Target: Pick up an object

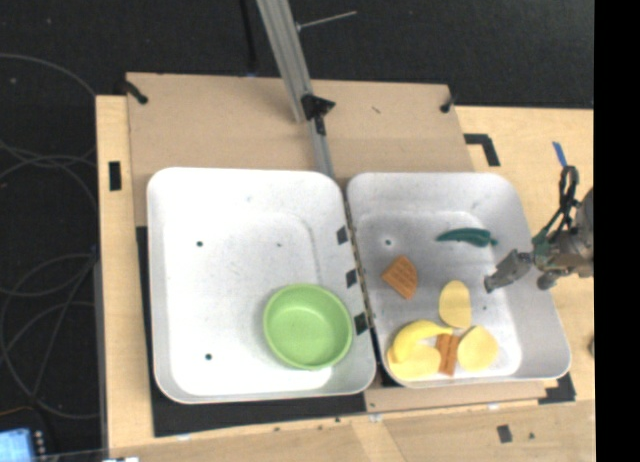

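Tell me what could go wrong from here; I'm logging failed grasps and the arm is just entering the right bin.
1. The yellow rounded pieces and the small orange-brown stick lie packed together near the right white bin's front edge, so a grasp there may catch two things or nudge them apart.
2. The flat teal strip looks thin and may slip the two-finger gripper.
3. The gripper sits close to the bin's right wall and might clip it descending.

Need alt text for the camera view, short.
The gripper reaches in over the right bin, which holds yellow pieces, an orange waffle-like piece and a teal object. A green bowl sits in the left bin.
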You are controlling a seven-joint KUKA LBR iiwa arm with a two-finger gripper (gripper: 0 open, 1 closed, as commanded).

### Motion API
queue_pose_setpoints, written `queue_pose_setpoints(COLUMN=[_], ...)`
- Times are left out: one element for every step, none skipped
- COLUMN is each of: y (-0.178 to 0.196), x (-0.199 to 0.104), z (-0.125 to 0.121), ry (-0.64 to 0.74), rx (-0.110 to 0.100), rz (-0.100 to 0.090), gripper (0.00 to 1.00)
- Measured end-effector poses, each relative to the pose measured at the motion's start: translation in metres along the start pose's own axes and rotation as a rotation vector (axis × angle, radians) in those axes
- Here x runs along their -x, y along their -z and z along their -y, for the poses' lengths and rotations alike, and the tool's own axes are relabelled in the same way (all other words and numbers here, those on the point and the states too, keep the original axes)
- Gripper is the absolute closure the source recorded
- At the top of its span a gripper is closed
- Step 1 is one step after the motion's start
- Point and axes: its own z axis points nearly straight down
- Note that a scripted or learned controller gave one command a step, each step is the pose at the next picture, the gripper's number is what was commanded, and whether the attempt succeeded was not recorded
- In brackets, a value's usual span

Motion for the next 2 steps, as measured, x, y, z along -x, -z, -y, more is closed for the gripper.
queue_pose_setpoints(y=[0.0,-0.058], x=[0.0,-0.007], z=[0.0,-0.001], ry=[-0.001,-0.004], rx=[0.001,-0.006], rz=[0.0,0.001], gripper=[0.0,0.0])
